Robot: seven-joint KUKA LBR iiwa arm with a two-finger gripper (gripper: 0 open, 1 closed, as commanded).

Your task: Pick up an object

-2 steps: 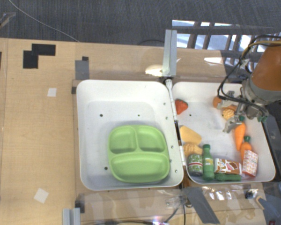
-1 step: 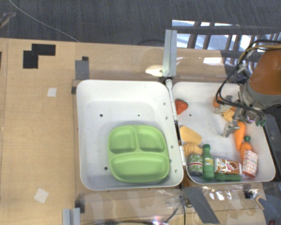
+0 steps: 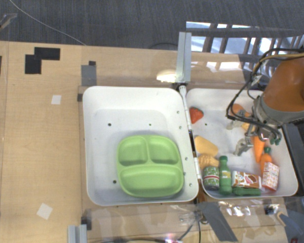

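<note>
My gripper (image 3: pixel 249 143) hangs low over the right bin (image 3: pixel 213 97), under the orange wrist band. A carrot (image 3: pixel 258 151) lies just right of its fingertips. Along the bin's near wall sit a green bottle (image 3: pixel 224 175), a small can (image 3: pixel 211 177), a flat red packet (image 3: pixel 245 179) and a red-and-white carton (image 3: pixel 270 176). A yellow wedge (image 3: pixel 204 146) and a tan lump (image 3: pixel 207 160) lie by the left wall. A red strawberry-like piece (image 3: pixel 196 115) rests farther back. An orange piece (image 3: pixel 238 110) peeks out behind the arm.
The left bin (image 3: pixel 99 115) holds a green divided plate (image 3: pixel 149 165). A metal post (image 3: pixel 184 57) stands behind the divider between the bins. Cables loop around the wrist. Bare bin floor shows in the middle of the right bin.
</note>
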